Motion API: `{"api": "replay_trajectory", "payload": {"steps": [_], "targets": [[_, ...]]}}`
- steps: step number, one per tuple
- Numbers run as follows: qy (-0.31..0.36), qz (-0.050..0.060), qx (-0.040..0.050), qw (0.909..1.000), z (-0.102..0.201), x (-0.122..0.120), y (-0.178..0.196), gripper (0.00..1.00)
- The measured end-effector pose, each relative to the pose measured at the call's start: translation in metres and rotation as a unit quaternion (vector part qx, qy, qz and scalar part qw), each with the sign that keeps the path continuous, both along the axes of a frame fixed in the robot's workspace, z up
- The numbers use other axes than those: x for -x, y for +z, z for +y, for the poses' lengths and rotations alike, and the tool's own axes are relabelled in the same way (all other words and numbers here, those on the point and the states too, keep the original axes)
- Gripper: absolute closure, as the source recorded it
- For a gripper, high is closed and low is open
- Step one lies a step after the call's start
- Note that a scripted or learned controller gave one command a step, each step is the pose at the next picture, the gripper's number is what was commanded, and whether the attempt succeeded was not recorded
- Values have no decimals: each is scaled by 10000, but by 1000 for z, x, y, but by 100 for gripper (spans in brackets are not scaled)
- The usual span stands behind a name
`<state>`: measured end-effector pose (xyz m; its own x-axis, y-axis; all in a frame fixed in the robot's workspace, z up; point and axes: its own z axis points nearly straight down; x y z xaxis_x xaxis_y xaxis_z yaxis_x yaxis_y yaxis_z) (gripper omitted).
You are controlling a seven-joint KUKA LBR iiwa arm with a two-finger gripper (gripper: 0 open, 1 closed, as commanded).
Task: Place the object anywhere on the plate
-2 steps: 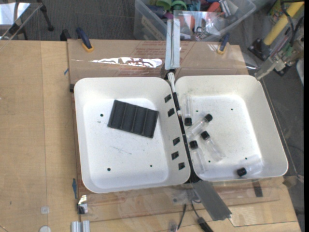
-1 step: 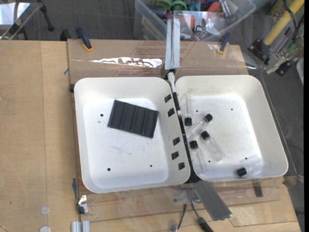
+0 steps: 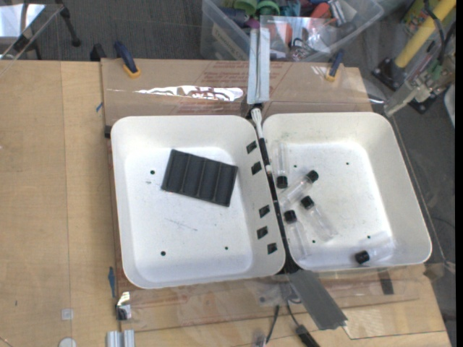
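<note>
Clear, black-capped vials (image 3: 307,202) lie scattered near the left edge of the right bin (image 3: 409,194). The black ribbed plate (image 3: 199,178) waits in the left bin (image 3: 123,215). I cannot tell the gripper's state. A slick, round vial could slip from a grasp or roll off the ribs.

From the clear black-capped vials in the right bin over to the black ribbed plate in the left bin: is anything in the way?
Only the bins' adjoining raised rims lie between the clear black-capped vials and the black ribbed plate. The white floor of the left bin around the plate holds nothing else visible.
</note>
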<state>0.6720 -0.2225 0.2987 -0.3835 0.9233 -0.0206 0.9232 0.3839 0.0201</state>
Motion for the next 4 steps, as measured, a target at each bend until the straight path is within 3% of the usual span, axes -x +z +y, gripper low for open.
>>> {"api": "replay_trajectory", "payload": {"steps": [1, 2, 3, 4], "targets": [[5, -28, 6, 10000, 0, -1, 11, 100], [4, -26, 7, 10000, 0, -1, 11, 0], [10, -52, 12, 10000, 0, -2, 22, 100], [9, -50, 13, 10000, 0, -2, 22, 0]]}}
